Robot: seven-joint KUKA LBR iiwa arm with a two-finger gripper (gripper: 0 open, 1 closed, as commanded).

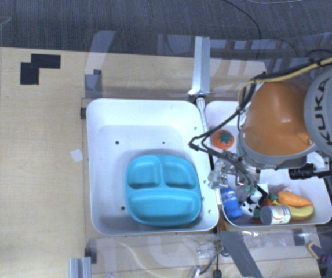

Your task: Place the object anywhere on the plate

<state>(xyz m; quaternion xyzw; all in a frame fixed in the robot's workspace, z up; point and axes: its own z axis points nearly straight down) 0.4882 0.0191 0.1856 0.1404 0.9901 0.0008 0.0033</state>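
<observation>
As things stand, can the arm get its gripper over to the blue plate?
Probably yes. The plate lies uncovered in the left bin, nothing on it or over it. The gripper hangs at the right bin's left edge, just beside the plate, with only the low bin walls between.

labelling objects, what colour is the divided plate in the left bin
Light blue all over, plain with no pattern. The plate shows best in the camera view, lying in the left bin.

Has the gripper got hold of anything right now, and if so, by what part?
Cannot be told. The gripper sits low in the right bin, just above a blue object, but the arm hides its tips. The plate has no object on it.
</observation>
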